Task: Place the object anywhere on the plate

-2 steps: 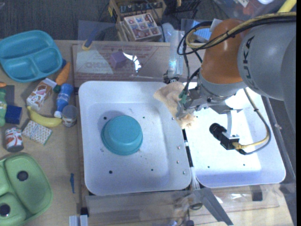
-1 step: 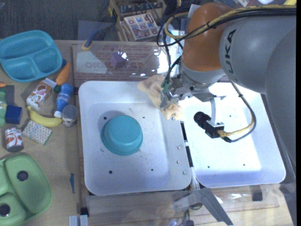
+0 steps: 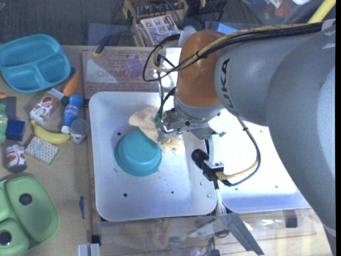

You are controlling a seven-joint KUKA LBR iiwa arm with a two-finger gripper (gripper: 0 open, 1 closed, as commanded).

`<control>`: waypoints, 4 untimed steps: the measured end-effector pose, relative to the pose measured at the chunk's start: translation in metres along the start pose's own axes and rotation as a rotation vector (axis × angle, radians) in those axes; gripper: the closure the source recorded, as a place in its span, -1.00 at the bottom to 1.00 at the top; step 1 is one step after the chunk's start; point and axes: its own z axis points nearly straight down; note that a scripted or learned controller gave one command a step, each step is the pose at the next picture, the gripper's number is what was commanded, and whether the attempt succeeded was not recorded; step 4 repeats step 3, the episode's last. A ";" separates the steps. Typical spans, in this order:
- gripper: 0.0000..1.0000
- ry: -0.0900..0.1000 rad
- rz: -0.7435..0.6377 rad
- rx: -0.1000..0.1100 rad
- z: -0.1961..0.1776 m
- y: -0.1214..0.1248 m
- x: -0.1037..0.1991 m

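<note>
Grey and very big, the robot arm (image 3: 287, 73) is seen closest of all, filling the right side, with its orange band (image 3: 200, 68) above the wrist. The claw (image 3: 166, 122) is pointed down into the left white bin (image 3: 106, 196). How wide the claw is open cannot be told (it is hidden under the wrist), and nothing can be seen held in it.

A crumpled yellowish cloth (image 3: 145, 120) is spread on the bin floor right under the claw, and they look like they touch. A blue bowl-like plate (image 3: 138, 153) is set just beside the cloth, toward the front. The cloth's edge is met by the plate's rim. The right white bin (image 3: 266, 196) is mostly covered by the arm.

On the bench to the left, a banana (image 3: 49, 135), a blue bottle (image 3: 72, 111) and a blue tray (image 3: 34, 63) are laid out. A green dish (image 3: 24, 212) is placed at the bottom left corner.
</note>
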 end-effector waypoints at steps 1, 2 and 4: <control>1.00 -0.003 -0.214 -0.005 -0.038 0.073 -0.026; 1.00 0.000 -0.180 -0.001 -0.036 0.040 0.037; -1.00 0.000 -0.180 -0.003 -0.037 0.040 0.037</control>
